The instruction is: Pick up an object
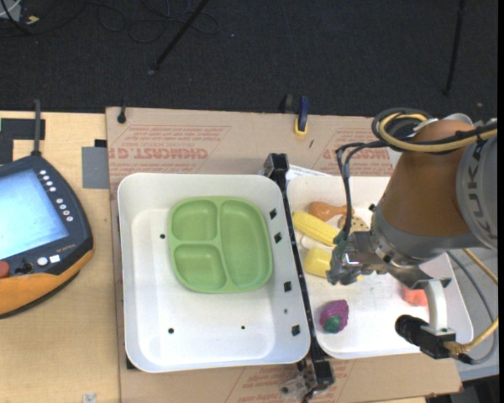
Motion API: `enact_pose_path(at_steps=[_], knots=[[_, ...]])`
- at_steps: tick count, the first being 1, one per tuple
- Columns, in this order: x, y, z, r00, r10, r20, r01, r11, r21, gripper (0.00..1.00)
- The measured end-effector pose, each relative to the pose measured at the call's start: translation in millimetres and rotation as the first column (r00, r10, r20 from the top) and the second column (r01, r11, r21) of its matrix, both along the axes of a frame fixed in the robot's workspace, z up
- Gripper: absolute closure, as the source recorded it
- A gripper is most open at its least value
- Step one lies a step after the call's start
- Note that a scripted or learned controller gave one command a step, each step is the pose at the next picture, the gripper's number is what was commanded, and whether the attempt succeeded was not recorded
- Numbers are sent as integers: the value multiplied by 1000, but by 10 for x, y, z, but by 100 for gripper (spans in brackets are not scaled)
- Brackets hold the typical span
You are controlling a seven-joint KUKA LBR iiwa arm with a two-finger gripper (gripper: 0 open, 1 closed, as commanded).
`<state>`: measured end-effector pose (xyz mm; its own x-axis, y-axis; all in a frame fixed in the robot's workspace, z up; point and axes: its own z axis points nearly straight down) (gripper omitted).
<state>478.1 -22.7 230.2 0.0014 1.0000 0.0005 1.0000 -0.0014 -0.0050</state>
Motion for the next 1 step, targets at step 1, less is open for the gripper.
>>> enact_pose_path(at_steps=[1], knots=[[67,12,-97,1000,1,-2,-1,1000,0,100]])
